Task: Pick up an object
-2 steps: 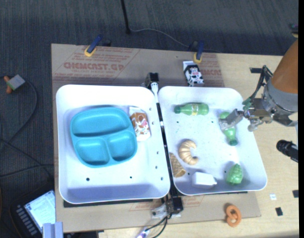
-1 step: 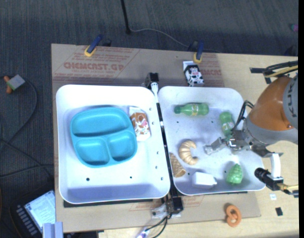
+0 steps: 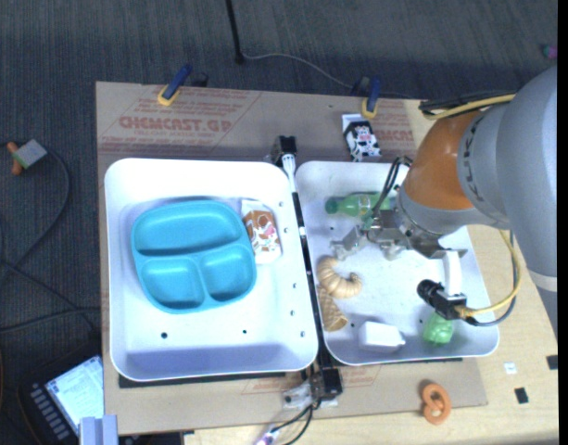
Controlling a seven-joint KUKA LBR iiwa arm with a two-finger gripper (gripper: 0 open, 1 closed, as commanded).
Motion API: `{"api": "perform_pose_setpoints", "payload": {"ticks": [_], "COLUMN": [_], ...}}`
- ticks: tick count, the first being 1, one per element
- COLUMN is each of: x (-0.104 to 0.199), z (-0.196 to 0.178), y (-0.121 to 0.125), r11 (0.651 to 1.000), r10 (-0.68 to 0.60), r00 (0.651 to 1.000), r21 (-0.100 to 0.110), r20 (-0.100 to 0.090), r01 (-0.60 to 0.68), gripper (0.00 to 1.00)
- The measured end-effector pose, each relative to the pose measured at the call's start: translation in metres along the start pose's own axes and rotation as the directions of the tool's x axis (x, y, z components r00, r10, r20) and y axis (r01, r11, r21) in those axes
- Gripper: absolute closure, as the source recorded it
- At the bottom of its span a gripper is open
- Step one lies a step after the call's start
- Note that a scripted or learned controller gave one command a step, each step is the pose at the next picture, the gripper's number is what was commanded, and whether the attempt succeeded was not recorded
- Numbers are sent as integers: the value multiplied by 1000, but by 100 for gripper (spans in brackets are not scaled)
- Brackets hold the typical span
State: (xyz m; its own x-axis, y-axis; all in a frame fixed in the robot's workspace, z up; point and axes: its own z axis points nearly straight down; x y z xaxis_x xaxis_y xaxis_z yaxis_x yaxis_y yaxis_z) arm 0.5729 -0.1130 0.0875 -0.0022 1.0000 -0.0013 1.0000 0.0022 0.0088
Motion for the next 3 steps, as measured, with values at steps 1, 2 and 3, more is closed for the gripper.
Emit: {"api": "perform_pose_setpoints", "payload": {"ticks": [1, 2, 3], "x": [16, 15, 53], "z": [-1, -12, -100], "y": [61, 62, -32], "r11": [1000, 1000, 1000], "r10": [1, 0, 1], "r00": [1000, 1000, 1000], "r21": [5, 4, 9], "r20": [0, 3, -1], "r01": [-1, 0, -1], "gripper": [0, 100, 100]}}
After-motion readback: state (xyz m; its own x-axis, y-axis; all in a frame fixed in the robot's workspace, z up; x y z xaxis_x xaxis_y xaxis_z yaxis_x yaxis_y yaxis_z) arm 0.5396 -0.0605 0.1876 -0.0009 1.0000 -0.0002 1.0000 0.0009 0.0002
